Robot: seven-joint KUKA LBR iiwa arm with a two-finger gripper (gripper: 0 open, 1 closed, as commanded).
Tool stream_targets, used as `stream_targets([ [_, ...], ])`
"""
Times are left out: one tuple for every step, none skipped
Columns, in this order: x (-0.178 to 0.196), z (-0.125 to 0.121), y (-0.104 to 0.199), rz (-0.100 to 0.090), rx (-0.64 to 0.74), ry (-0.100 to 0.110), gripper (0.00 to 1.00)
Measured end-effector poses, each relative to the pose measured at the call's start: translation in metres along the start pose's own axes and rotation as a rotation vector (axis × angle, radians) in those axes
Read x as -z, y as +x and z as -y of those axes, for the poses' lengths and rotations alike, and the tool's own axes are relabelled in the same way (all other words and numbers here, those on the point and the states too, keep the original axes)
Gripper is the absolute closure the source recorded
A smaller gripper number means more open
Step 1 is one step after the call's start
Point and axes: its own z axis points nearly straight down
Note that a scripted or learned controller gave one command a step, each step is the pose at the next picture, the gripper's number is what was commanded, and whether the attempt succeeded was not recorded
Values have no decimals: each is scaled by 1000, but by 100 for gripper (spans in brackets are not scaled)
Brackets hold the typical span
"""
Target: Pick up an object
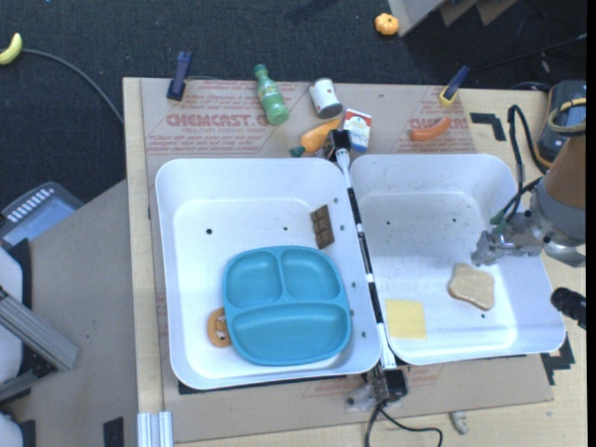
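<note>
Bread slice (472,287) lies flat in right bin (438,180), just below-left of hand (491,247). Hand opening cannot be told. Judged light, soft, crumbly; best pinched across the narrow width at its edges, gently. Cheese slice (405,318) lies nearby.

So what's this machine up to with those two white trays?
A grey robot arm reaches in from the right, and its gripper sits low in the right white bin, just above a tan slice of toy bread. It holds nothing yet. A flat yellow cheese square lies nearby. The left white bin has a blue divided plate, a brown chocolate bar and a small pretzel.
</note>
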Motion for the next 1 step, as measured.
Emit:
stream_targets([
  [0, 0, 0, 0, -1, 1, 0],
])
